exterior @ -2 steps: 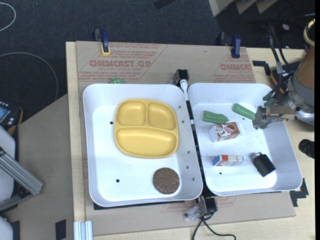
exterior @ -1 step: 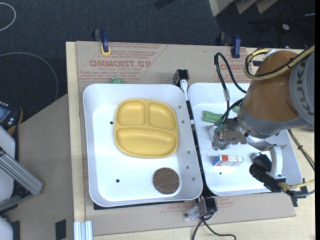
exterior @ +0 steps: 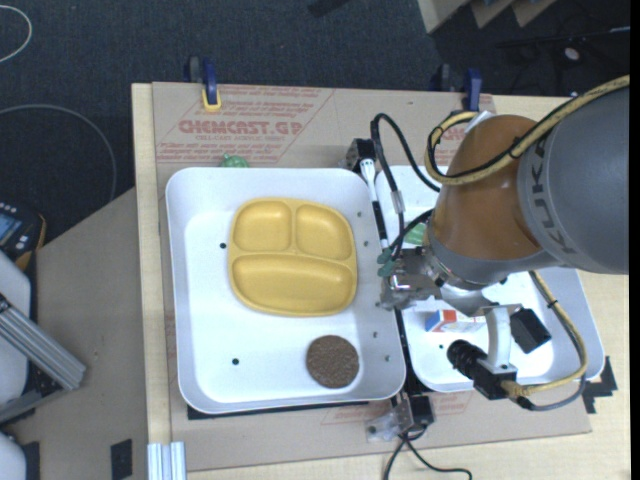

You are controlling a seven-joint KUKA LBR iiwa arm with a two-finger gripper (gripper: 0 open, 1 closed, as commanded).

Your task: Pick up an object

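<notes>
The arm [exterior: 500,208] hangs over the right bin [exterior: 590,338], right of centre frame; whether its claw is wide or narrow cannot be told. A small red, white and blue object [exterior: 443,320] lies beneath the wrist. Risk: a blind descent could nudge it aside or close on nothing.

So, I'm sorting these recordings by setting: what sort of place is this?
Probably a robotics lab test bench: a board clamped at its far edge carries two white bins, a cabled industrial arm reaches in, and the props are a yellow divided plate and a brown disc.
</notes>
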